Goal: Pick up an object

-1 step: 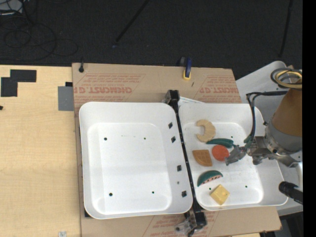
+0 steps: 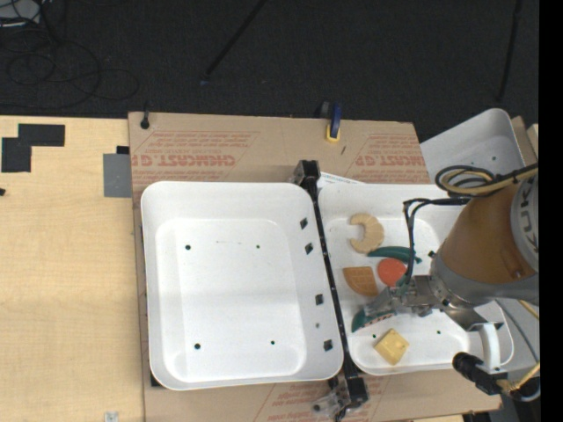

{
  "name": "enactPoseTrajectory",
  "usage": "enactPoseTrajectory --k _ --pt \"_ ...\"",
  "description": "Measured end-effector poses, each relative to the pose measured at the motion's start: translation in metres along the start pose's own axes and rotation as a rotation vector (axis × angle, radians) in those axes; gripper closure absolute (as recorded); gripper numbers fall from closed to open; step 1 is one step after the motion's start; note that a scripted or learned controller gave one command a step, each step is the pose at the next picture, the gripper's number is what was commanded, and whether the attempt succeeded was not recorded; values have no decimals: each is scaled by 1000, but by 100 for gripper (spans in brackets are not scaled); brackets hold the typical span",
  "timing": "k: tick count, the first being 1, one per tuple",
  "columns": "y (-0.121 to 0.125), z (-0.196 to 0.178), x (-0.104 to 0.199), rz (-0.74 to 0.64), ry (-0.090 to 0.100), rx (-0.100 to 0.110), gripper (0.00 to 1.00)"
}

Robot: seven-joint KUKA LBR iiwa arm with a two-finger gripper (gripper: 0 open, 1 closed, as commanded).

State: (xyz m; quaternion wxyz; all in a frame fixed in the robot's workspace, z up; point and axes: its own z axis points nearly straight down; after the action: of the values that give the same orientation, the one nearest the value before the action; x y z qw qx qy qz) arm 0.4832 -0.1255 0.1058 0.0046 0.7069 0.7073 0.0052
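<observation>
Right bin [image 2: 420,357]: gripper [image 2: 383,304], grip unclear.

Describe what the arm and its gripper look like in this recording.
The arm enters from the view's right: a bulky rounded link with an orange-brown band, grey below it toward the wrist. Black cables loop above it and one runs down alongside. The gripper is a small grey metal assembly over the right bin.

In the right bin [image 2: 422,359] I see five small pieces. A tan crescent [image 2: 368,233] lies toward the far side. Nearer me sit a tan-orange wedge [image 2: 359,280] and, just beside it, a red round piece [image 2: 391,272] with a teal strip [image 2: 393,254] touching its top. A yellow block [image 2: 391,346] lies apart, toward the near rim.
</observation>
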Motion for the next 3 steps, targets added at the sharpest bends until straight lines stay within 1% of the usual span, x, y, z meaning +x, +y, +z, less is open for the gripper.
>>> enactPoseTrajectory --k 1,2,3 --pt "0 -10 -2 8 0 2 100" --pt "47 -85 70 -8 2 7 100" --pt "113 -186 100 -5 -1 1 100"
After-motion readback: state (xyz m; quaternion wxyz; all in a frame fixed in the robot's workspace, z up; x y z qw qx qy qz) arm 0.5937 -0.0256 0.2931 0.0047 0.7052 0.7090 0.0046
